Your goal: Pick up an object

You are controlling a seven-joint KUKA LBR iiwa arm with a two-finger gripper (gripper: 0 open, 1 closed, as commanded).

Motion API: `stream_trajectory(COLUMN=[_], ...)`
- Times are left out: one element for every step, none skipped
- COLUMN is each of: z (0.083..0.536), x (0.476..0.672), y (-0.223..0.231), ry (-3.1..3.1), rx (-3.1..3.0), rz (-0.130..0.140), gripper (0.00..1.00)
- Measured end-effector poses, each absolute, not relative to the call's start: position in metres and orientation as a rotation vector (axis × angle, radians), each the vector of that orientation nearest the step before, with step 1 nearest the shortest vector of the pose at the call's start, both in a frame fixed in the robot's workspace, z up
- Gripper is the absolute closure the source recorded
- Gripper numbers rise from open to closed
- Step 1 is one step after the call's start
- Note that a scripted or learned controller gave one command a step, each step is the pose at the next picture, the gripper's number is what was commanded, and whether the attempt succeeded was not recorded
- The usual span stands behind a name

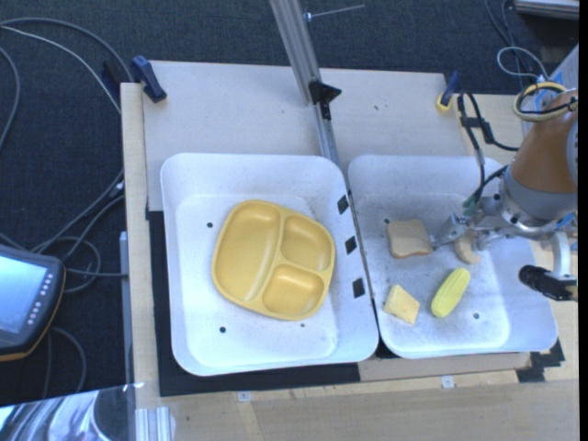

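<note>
At the far left edge, a dark device with a lit screen (20, 301) sits off the counter (239, 95), with black cables (55, 163) looping across the dark floor beside it. A blue clamp (147, 76) grips the counter's upper left corner.

The left bin (184, 182) holds one item: a yellow compartment plate (273, 259), lying flat, roughly in the middle of the bin, with three recesses facing up. A grey metal pole (299, 39) runs down from the top of the view and ends along the seam between the two bins. Small black markers (350, 243) sit along that seam.

The right bin (404, 168) holds the loose objects. A tan slice of bread (408, 238) lies in its upper left part. Below it, near the front wall, lies a small yellow cheese wedge (401, 303). Just to the right of the wedge lies a yellow corn cob (449, 291), tilted, apart from the wedge.

The hand (467, 239) is low over the right bin, right of the bread and above the corn cob. A pale round object (468, 251) lies at its tip; contact cannot be confirmed. The state of the hand cannot be told from this view. The arm (542, 168), grey with an orange band, enters from the right edge.
</note>
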State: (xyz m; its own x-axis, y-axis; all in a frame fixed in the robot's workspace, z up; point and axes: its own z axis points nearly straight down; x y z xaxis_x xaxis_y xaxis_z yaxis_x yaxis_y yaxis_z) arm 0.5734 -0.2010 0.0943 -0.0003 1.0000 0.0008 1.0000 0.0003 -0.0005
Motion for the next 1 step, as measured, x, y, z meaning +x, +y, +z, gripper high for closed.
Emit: stream_trajectory(z=[0.1058], x=[0.5745], y=[-0.2007], ry=[-2.224], rx=[-2.221], rz=[-0.004], gripper=[1.00])
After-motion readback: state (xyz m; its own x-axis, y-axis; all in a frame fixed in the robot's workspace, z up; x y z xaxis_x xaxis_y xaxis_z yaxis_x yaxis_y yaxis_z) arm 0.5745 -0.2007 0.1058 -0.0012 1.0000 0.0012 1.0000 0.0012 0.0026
